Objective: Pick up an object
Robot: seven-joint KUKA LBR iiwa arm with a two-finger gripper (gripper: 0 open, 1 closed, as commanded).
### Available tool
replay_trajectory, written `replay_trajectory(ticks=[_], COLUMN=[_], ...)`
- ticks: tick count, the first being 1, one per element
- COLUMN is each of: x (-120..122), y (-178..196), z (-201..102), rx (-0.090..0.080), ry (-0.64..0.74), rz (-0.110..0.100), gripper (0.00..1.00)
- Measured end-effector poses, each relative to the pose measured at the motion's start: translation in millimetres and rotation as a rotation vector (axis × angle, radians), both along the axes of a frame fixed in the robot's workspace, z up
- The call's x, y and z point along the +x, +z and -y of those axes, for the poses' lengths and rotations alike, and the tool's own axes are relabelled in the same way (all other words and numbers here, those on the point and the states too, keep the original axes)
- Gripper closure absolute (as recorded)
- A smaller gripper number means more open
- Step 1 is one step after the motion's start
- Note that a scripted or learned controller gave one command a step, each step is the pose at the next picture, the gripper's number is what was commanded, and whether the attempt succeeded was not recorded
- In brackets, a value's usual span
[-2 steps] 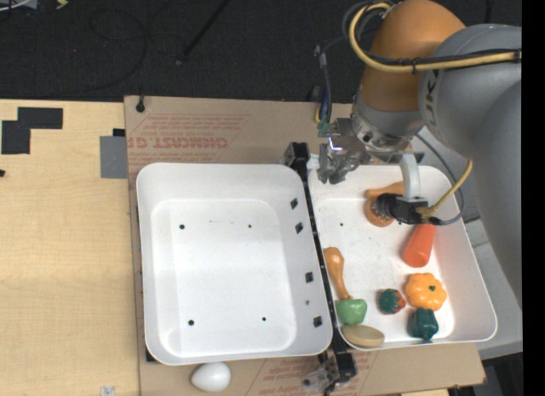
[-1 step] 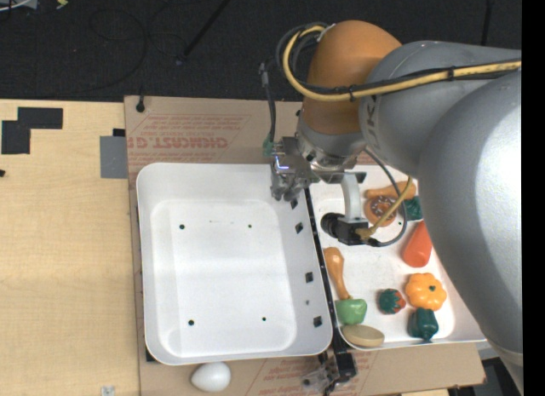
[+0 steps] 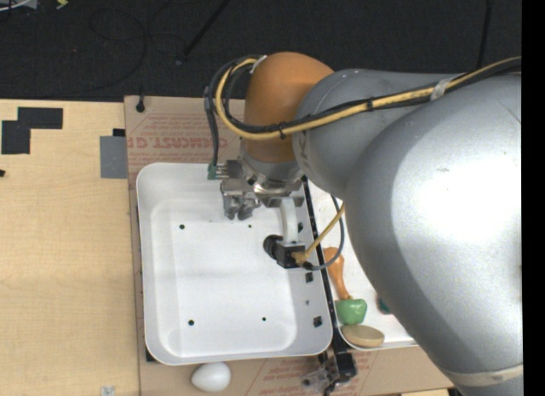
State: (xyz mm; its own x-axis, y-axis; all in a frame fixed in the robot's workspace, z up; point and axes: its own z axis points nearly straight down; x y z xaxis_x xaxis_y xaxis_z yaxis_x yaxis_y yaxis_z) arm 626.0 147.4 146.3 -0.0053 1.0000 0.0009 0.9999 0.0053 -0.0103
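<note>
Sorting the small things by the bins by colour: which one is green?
The green piece at the right bin's near-left corner, between the orange piece and the tan disc. The white egg lies outside the bins.

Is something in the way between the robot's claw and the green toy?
Yes. The gripper hangs over the left bin, but the green toy lies in the right bin, next to an orange piece and a tan disc. The black divider where the bins meet stands between them, and the arm's grey body covers most of the right bin.
</note>
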Motion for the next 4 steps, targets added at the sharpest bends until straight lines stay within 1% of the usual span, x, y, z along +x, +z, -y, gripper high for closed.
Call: replay_trajectory(ticks=[1, 2, 3, 4], x=[-15.1, -69.9, 8.6, 18.5], y=[56.7, 84.1, 205.0, 263.5], z=[-94.1, -96.5, -96.4, -97.3], rx=[0.004, -0.001, 0.002, 0.000], ry=[0.004, -0.002, -0.002, 0.000], rz=[0.010, 0.004, 0.023, 0.013], gripper=[1.00, 1.00, 1.00, 1.00])
